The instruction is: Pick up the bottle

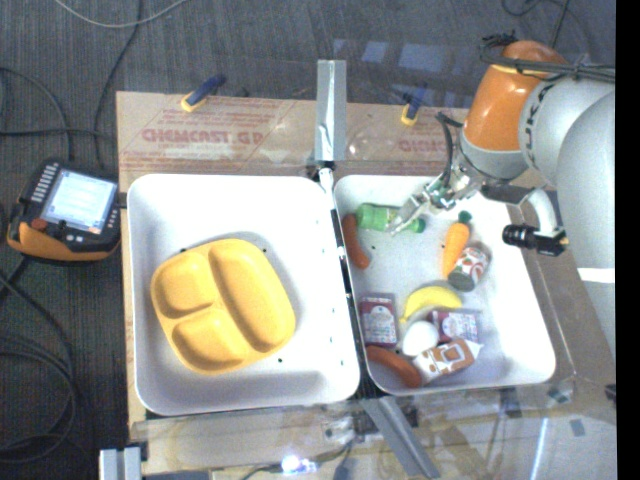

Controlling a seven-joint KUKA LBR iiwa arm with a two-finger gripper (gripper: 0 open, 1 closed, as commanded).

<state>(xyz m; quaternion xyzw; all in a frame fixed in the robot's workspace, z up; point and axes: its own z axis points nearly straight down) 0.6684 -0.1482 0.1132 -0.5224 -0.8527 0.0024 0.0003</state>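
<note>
The left bin (140, 298) holds a yellow divided tray (223, 303). The right bin (530, 328) holds a green bottle (380, 217) at its upper left, a banana (430, 299), a carrot (455, 245), sausages and small packets. The arm (540, 108) reaches in from the upper right; its gripper (412, 218) touches the bottle's right end; whether it grips, I cannot tell.

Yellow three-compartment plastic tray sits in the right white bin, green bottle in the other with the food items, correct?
Not quite. The camera view shows the yellow three-compartment plastic tray in the left white bin. The green bottle lies in the right white bin with the food items, near the tool.
</note>
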